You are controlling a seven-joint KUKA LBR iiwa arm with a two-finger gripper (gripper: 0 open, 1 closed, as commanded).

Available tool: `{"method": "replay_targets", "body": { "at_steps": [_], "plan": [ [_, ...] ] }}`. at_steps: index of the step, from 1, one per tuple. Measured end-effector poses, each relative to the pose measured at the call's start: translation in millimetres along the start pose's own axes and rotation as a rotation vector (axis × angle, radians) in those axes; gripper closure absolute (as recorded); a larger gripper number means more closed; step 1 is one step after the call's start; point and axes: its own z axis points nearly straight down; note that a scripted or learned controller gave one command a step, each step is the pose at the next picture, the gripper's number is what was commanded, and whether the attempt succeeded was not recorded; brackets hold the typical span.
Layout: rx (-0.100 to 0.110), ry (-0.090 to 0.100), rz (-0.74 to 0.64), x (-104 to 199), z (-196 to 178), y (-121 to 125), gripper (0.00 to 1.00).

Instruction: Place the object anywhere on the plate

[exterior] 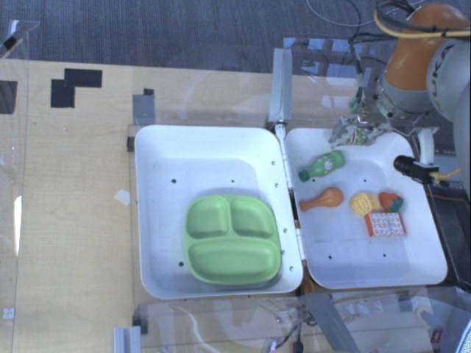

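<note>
A green divided plate (232, 239) lies in the left bin (158, 160), toward its front. The right bin (368, 271) holds a green toy bottle (322, 165), an orange drumstick (324, 198), a yellow corn piece (360, 204), a small red and green piece (391, 201) and a flat red and white block (385, 224). My gripper (355, 132) hangs over the right bin's back edge, behind and to the right of the bottle. Nothing is visible in it.
A metal divider (280, 87) runs up from the gap between the bins. The grey arm with its orange band (416, 57) comes in over the back right corner. A black fixture (413, 169) sits at the right bin's right rim.
</note>
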Motion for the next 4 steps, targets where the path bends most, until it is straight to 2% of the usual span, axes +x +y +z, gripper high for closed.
{"method": "replay_targets", "body": {
  "at_steps": [1, 2, 3, 4],
  "plan": [
    [-0.001, 0.002, -0.361, 97, -12, -17, 1.00],
    [0.000, 0.003, -0.326, 177, -11, -85, 1.00],
    [0.000, 0.003, -0.325, 177, -11, -85, 0.00],
    [0.000, 0.002, 0.120, 148, -172, -114, 0.00]
  ]
}}
